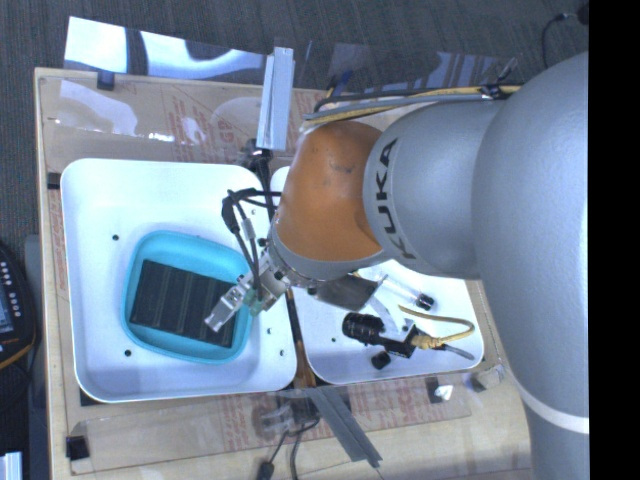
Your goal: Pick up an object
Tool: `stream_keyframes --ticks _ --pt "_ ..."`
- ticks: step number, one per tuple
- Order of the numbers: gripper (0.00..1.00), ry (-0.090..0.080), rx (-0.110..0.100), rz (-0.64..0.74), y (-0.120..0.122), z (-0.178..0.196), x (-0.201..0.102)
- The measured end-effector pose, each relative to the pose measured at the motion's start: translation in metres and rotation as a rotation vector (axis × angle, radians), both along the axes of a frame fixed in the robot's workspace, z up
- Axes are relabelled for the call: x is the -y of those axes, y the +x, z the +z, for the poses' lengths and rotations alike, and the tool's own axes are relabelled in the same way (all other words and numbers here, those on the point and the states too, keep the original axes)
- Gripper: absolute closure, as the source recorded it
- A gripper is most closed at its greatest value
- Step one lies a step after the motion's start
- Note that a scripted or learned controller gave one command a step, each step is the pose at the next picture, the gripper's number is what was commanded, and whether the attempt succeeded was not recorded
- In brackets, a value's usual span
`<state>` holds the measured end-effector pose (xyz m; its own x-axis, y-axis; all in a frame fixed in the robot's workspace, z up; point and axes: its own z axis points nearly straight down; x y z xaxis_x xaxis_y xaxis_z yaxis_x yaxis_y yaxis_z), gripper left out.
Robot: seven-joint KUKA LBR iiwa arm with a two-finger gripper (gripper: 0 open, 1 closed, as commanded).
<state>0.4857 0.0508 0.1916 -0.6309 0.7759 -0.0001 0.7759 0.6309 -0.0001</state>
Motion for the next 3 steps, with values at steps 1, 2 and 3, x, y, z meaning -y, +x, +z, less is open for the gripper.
stream_keyframes --ticks 1,2,3 --pt "1.0 -0.001 0.0 0.001 0.001 0.01 0.001" --pt "1.0 0.0 -0.003 -0.074 -0.005 0.0 -0.022" --pt "1.0 -0.002 -0.008 -0.397 -0.011 -0.037 -0.083"
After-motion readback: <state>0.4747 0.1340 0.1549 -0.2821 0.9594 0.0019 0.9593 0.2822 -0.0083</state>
